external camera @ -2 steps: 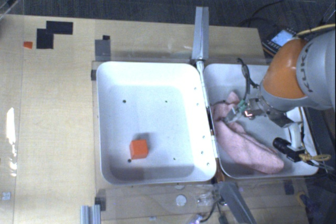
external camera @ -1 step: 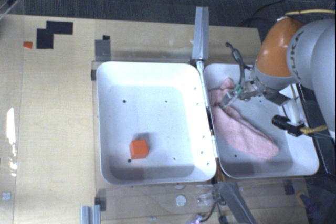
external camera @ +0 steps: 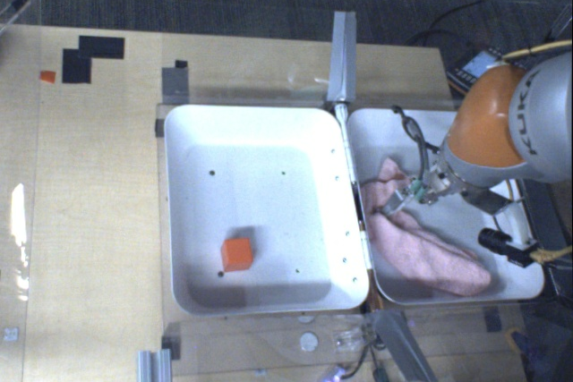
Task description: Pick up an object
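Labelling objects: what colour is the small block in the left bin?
Orange, the block in the camera view.

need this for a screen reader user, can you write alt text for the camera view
Seen from above, a grey robot arm with an orange band reaches from the right, its gripper low over a crumpled pink cloth in the right white bin. The left white bin holds a small orange block near its front.

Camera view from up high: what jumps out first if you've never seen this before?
The big grey arm with its orange band reaches in from the right, its gripper down at a crumpled pink cloth in the right bin. Next, a small orange block sits alone near the front of the left bin.
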Tool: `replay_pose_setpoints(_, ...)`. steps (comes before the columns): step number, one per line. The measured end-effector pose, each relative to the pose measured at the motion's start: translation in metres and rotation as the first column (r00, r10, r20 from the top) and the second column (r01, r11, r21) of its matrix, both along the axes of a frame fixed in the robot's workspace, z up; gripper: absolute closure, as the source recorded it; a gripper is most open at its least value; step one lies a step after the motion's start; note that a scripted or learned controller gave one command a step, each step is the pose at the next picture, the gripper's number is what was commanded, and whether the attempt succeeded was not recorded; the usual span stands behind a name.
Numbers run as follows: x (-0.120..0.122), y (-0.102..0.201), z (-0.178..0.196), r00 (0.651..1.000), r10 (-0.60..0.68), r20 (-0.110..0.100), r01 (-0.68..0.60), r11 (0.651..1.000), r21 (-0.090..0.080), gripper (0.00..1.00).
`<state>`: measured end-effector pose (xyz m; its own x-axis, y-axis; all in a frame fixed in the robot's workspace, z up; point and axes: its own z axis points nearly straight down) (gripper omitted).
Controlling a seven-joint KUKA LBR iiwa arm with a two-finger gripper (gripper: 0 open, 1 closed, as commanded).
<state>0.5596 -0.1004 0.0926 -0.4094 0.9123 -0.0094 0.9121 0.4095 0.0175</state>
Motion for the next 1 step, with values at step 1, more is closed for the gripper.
replay_pose_setpoints(1,0.0536,0.002,-0.0006,0.995,-0.098,-0.001,0.098,0.995,0.002,0.0)
